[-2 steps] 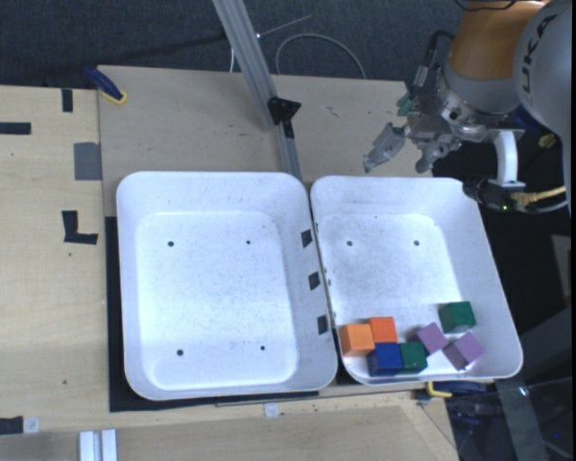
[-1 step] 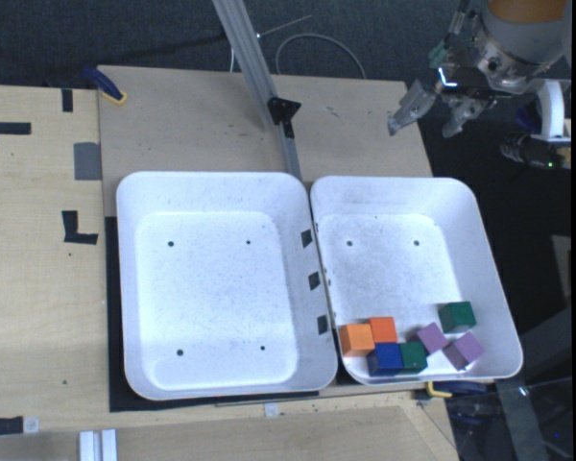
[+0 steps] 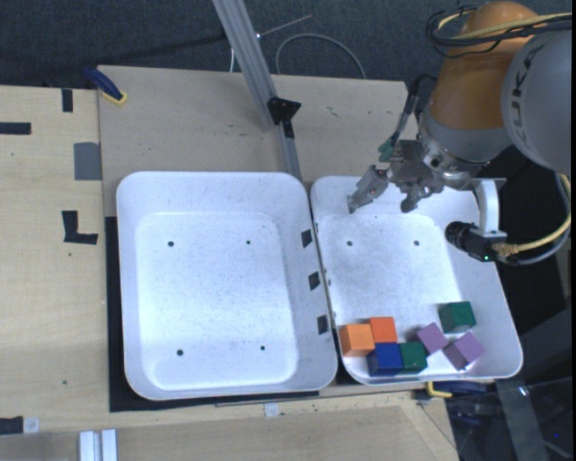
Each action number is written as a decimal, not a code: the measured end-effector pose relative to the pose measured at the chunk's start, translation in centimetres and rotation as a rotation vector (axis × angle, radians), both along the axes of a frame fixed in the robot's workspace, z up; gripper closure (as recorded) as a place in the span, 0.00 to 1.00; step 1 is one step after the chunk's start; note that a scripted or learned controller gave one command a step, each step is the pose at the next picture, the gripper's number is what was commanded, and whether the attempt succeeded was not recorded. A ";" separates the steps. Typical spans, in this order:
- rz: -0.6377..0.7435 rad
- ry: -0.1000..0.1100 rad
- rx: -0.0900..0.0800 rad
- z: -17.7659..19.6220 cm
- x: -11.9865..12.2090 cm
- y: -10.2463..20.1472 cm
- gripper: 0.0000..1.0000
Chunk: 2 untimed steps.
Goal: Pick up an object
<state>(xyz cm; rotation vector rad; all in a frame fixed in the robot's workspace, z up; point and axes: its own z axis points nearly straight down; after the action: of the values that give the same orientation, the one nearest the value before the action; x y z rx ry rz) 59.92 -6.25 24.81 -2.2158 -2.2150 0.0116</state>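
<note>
Small blocks lie clustered at the near end of the right bin (image 3: pixel 480 286): an orange block (image 3: pixel 357 338), a darker orange one (image 3: pixel 383 329), a blue one (image 3: pixel 388 357), a green one (image 3: pixel 413 355), a purple one (image 3: pixel 431 336), a dark green one (image 3: pixel 456 315) and a lilac one (image 3: pixel 463 350). My gripper (image 3: pixel 388 194) hangs over the far end of that same bin, well away from the blocks. Its two fingers (image 3: pixel 366 191) are spread apart with nothing between them.
The left bin (image 3: pixel 216 281) sits beside the right one, its rim touching. A slanted metal pole (image 3: pixel 252 60) with a black clamp crosses the back of the bench. Cables run along the arm's right side.
</note>
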 end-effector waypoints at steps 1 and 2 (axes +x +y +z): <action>-0.002 -0.008 -0.001 3.1 -9.7 -3.1 0.00; 0.002 -0.011 -0.001 3.9 -8.1 -3.8 0.00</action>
<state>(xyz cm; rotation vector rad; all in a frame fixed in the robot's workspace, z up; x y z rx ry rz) 51.82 -10.01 28.68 -2.2197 -2.2232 -0.0002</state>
